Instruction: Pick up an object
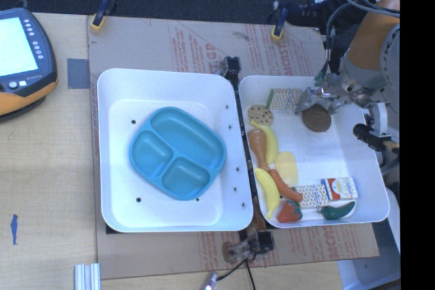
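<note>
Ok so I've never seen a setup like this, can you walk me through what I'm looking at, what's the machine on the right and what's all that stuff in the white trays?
This is one camera looking down at a slant on a workbench. The machine on the right is a robot arm, grey with an orange band, ending in a two-finger gripper. The gripper sits low over a brown round object in the right bin; whether it grips it is unclear. That bin also holds toy food: a cookie, a chicken leg, bananas and small boxes. The left bin holds a blue divided plate. At far left lies a handheld control screen.
</note>
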Available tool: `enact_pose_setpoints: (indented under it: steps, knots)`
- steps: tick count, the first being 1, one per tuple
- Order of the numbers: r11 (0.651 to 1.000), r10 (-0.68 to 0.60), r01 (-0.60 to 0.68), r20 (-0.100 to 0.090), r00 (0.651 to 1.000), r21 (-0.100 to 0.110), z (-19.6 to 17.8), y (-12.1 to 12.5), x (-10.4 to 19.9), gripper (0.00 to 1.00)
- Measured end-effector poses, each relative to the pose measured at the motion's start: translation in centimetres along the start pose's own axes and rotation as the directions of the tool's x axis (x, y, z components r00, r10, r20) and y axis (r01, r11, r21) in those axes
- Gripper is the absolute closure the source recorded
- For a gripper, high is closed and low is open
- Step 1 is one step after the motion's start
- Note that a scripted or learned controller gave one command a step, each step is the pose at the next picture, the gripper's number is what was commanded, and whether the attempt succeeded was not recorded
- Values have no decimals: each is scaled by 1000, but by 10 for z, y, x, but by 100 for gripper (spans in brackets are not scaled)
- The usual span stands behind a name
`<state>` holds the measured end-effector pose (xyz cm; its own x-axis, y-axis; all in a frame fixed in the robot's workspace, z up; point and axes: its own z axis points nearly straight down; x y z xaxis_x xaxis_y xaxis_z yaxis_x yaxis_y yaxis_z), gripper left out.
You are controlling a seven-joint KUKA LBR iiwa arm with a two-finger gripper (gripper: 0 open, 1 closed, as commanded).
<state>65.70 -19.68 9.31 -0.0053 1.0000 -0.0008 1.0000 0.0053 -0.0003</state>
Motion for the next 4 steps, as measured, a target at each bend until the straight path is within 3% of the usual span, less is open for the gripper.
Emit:
enact_pose_setpoints:
  steps: [1,2,3,4]
  knots:
    - [1000,-4,4,1,1000,-2,-12,1,0,100]
    - [1000,1,-1,0,1000,3,-35,-42,-2,100]
    - [1000,3,-3,-1,1000,4,-91,-94,4,100]
    - [1000,3,-3,-2,1000,4,-91,-94,5,0]
